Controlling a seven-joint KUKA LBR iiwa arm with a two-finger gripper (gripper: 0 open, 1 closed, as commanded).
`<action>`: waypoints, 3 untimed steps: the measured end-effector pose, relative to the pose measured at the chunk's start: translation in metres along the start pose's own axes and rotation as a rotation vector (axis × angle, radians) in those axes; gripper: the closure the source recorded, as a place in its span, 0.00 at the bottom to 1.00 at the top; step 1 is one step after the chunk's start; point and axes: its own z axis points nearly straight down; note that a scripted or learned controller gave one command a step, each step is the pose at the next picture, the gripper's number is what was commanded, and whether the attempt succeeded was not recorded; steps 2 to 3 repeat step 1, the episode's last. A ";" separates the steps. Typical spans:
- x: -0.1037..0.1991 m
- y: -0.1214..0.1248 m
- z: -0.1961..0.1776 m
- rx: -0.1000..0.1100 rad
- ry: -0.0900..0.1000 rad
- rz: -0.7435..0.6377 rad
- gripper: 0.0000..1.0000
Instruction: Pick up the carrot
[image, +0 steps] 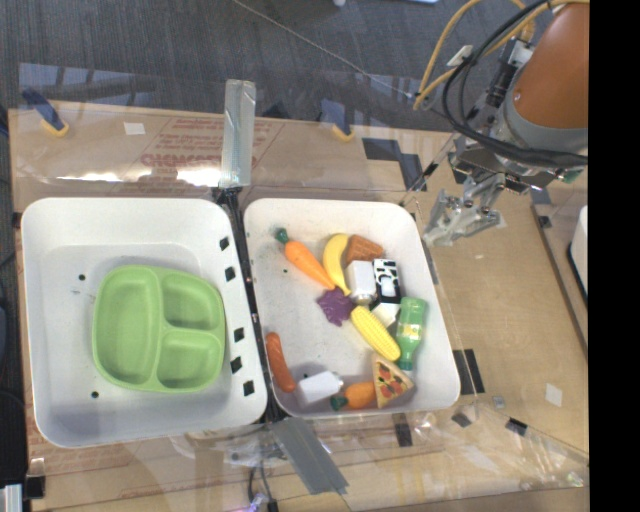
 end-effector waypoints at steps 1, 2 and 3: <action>0.036 0.091 0.020 0.002 0.000 -0.088 1.00; 0.036 0.091 0.020 0.002 0.000 -0.088 1.00; 0.036 0.091 0.020 0.002 0.000 -0.088 1.00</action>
